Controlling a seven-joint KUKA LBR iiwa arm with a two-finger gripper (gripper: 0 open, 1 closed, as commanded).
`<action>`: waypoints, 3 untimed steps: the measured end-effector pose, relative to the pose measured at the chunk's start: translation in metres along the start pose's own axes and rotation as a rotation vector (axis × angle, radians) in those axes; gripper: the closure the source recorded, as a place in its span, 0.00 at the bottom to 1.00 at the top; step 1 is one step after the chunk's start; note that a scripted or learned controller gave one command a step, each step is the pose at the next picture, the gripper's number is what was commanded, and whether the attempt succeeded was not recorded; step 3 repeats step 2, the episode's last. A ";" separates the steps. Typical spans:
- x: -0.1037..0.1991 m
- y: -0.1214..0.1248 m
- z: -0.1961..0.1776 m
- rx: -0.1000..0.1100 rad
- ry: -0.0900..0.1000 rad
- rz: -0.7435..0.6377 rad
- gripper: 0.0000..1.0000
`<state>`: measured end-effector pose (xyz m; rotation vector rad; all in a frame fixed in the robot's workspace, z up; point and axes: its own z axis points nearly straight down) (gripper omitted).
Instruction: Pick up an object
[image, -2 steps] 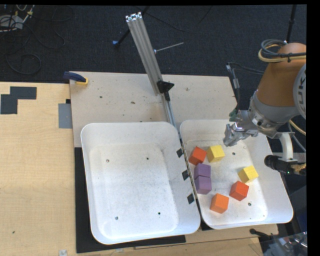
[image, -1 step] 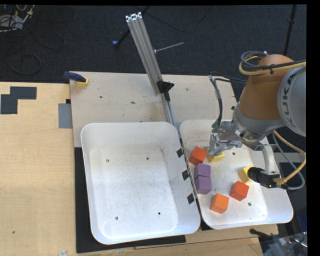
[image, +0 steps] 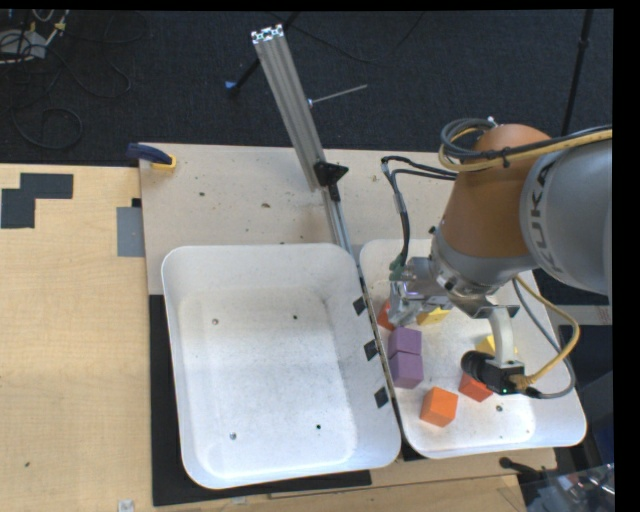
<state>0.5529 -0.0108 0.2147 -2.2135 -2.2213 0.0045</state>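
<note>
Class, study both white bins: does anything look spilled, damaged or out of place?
Nothing stands out. The purple block and orange cube lie inside the right bin, beneath the arm; nothing has spilled onto the bench.

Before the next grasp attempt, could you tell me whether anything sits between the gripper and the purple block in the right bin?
Nothing visible does. The gripper hangs just above the purple block's upper end. The orange cube lies lower right, off that path.
</note>
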 end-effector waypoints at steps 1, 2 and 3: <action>0.050 -0.017 -0.016 -0.002 0.001 -0.001 1.00; 0.096 -0.048 -0.009 0.001 0.000 -0.001 1.00; 0.096 -0.048 -0.009 0.001 0.000 -0.001 1.00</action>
